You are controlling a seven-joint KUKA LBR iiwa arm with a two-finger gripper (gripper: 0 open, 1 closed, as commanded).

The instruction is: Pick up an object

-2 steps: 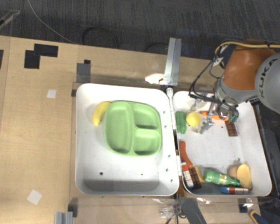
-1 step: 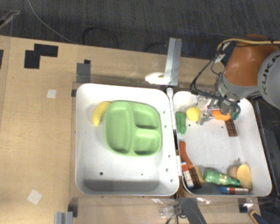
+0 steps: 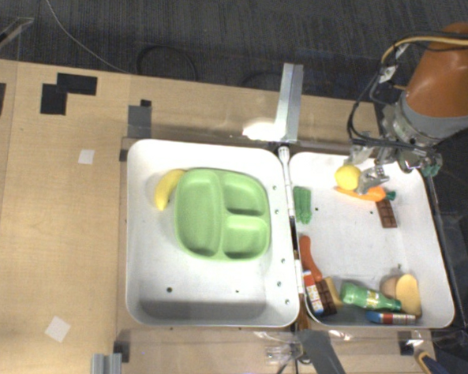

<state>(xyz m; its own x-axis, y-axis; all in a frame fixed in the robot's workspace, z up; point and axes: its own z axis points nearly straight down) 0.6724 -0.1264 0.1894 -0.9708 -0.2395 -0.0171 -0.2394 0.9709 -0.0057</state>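
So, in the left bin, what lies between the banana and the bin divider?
The green compartment tray lies there in the camera view, touching the banana on one side and nearly reaching the bin divider.

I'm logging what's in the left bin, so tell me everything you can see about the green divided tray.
The green divided tray is a light green, smooth, plastic-looking plate with rounded corners. Raised ridges split it into three compartments: one long one on its left and two smaller ones on its right. It lies flat and right side up in the upper middle of the left bin, slightly rotated. Nothing shows in its compartments. A yellow banana lies against its upper left edge.
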